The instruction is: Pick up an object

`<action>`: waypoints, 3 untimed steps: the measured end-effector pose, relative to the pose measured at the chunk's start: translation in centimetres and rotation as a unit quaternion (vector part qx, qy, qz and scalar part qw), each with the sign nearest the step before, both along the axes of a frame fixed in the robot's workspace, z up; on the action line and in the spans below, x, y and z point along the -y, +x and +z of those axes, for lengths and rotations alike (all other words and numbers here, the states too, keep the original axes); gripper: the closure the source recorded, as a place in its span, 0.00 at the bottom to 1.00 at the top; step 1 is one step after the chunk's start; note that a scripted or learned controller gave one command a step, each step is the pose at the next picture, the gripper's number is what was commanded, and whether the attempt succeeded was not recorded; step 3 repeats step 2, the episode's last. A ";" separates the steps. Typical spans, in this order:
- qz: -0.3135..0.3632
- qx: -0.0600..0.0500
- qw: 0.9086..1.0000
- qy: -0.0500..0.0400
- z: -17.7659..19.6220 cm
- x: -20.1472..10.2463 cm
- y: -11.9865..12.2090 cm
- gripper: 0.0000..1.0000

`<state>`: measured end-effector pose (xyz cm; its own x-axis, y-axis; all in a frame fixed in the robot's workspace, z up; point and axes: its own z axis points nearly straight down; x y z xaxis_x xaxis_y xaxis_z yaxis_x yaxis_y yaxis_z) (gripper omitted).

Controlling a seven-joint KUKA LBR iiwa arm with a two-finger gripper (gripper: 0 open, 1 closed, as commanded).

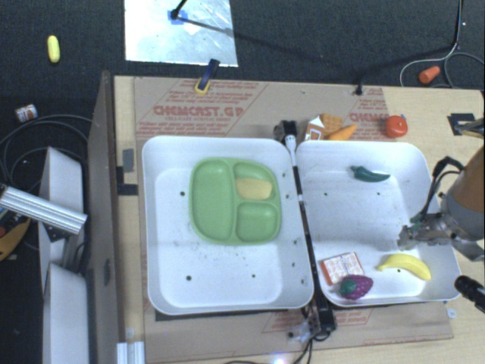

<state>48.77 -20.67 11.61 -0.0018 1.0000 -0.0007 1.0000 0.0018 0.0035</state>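
Observation:
The right white bin [333, 203] holds a green pepper [370, 174] near its back wall. Along its front lie a yellow banana [405, 265], a small orange-and-white box [341, 267] and a purple bunch of grapes [355, 285]. My gripper [414, 236] hangs low at the bin's right side, just above and behind the banana, with the grey arm [464, 211] rising behind it to the right. Nothing shows between its tips. In the left white bin [174, 279] sits a green divided plate [227, 203] with a yellow item [254, 188] in its upper right compartment.
Behind the bins, on the cardboard [227, 108], lie a carrot [342, 133], a red tomato [395, 126] and a tan piece [327, 122]. A black part [286, 130] stands at the ridge between the bins. Cables trail at the far right.

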 end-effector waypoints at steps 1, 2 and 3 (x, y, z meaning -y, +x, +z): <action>0.000 0.000 1.000 0.000 -0.1 0.0 0.0 0.00; 0.005 -0.002 1.000 0.003 -2.6 -9.2 0.0 0.00; 0.005 -0.002 1.000 0.003 -2.6 -9.2 0.0 0.00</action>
